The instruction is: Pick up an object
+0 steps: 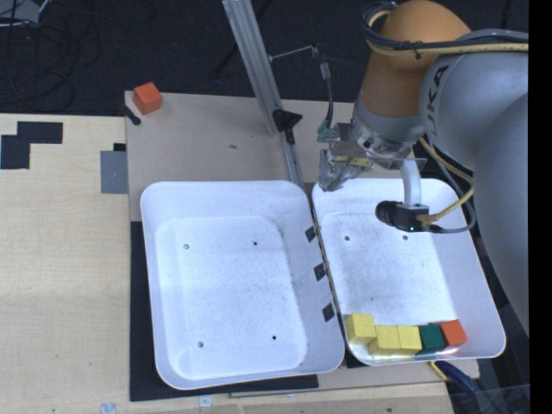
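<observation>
- On the grey arm casing, part of dark lettering near the orange band, cut off and too blurred to read.
- No other text, label, brand, number or sign legible anywhere.

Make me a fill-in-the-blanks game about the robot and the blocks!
1. The blocks sit in the ____ bin of the two.
2. The block at the row's right end is ____.
3. The lone orange block rests outside the bins, on the ____.
4. The hand hovers over the right bin's ____ corner.

Answers: right; orange; bench; far-left
</observation>
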Robot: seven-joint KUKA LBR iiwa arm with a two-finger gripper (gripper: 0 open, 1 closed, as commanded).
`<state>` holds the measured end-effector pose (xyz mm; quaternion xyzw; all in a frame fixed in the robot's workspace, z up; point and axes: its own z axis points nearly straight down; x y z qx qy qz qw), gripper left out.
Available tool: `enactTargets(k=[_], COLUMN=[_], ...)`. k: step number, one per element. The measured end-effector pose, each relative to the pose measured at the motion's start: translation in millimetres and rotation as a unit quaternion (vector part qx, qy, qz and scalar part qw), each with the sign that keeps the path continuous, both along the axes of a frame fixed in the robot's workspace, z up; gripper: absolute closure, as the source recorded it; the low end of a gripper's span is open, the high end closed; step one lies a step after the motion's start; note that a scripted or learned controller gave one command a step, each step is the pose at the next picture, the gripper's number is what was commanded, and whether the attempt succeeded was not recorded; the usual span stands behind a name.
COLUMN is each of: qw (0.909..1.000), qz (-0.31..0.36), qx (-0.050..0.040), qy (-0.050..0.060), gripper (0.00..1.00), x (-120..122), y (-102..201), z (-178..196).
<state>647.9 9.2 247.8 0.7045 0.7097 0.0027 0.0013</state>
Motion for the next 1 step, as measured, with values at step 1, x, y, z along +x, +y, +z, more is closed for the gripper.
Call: enactTargets(k=[1], qw=[1.0000], qz=[-0.004], qx=[-0.0016], qy=[0.006], gripper=[1.00], x=[8.6], y=[-15.7], z=[-44.2])
